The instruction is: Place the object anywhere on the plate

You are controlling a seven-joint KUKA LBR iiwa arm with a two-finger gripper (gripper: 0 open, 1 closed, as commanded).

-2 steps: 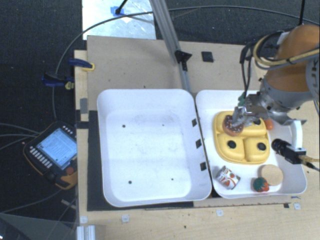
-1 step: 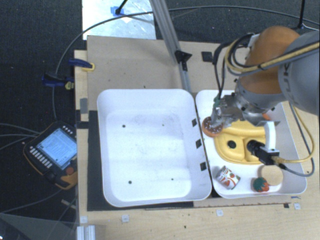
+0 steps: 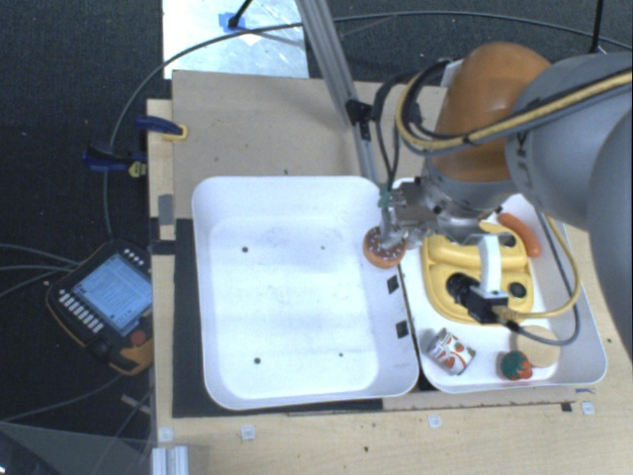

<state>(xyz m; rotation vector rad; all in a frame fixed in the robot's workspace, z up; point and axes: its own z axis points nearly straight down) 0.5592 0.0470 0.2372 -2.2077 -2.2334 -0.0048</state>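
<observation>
My gripper (image 3: pixel 386 237) hangs over the rim between the two white bins, reaching in from the right. A small brown ring-shaped object like a doughnut (image 3: pixel 381 250) sits between its fingertips, above the right wall of the left bin (image 3: pixel 287 295). The gripper is shut on it. A yellow plate (image 3: pixel 445 260) lies in the right bin (image 3: pixel 584 354), just right of the gripper, and the wrist partly covers it.
In the right bin an orange sausage-shaped piece (image 3: pixel 521 234) lies behind the plate. A small red and white can (image 3: pixel 450 351) and a green and red item (image 3: pixel 512 365) lie in front of it. A teach pendant (image 3: pixel 104 300) rests off the bench at left.
</observation>
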